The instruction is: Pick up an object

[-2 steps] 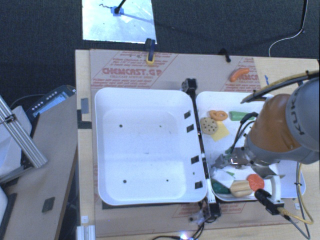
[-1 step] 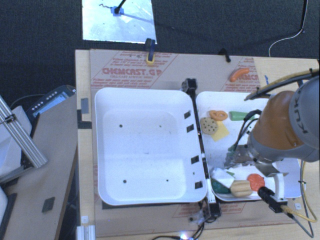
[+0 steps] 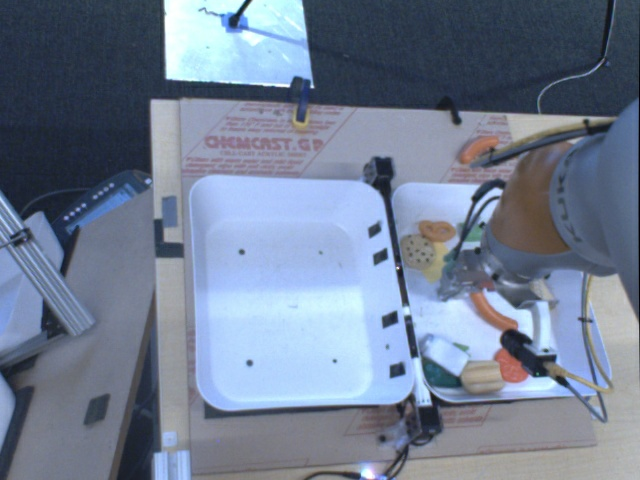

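In the right bin [image 3: 570, 383], the hand [image 3: 452, 280] hangs beside a yellow toy [image 3: 443, 269].

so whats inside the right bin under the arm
The right bin holds a spotted round piece, an orange slice-like piece, an orange carrot-like piece, a tan block and a green-and-white item. The arm covers the bin's upper right.

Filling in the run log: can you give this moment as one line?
arm: over right white bin | hand: low among toy food, near orange carrot-shaped piece | grasp: not confirmed | left white bin: untouched
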Controlling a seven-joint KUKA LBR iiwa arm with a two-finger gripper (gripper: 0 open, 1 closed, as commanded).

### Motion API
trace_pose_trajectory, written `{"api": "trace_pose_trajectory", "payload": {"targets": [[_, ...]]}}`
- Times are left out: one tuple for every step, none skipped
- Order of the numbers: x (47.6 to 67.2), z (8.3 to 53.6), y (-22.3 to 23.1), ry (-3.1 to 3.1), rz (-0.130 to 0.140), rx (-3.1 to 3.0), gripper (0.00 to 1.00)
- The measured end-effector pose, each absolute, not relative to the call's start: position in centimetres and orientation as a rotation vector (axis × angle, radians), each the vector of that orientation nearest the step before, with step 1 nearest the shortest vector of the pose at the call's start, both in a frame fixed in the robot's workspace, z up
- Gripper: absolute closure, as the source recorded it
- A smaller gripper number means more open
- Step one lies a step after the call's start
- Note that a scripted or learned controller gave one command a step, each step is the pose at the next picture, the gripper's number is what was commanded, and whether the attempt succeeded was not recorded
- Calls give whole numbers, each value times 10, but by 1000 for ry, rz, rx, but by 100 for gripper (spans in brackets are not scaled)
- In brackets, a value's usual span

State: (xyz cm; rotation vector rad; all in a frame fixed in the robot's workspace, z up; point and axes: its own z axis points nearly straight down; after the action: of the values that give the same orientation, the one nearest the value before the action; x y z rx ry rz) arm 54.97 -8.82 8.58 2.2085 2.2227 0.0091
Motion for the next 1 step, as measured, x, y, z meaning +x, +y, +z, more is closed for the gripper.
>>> {"api": "trace_pose_trajectory", "payload": {"targets": [[577, 85, -90, 2224, 4, 2214, 100]]}}
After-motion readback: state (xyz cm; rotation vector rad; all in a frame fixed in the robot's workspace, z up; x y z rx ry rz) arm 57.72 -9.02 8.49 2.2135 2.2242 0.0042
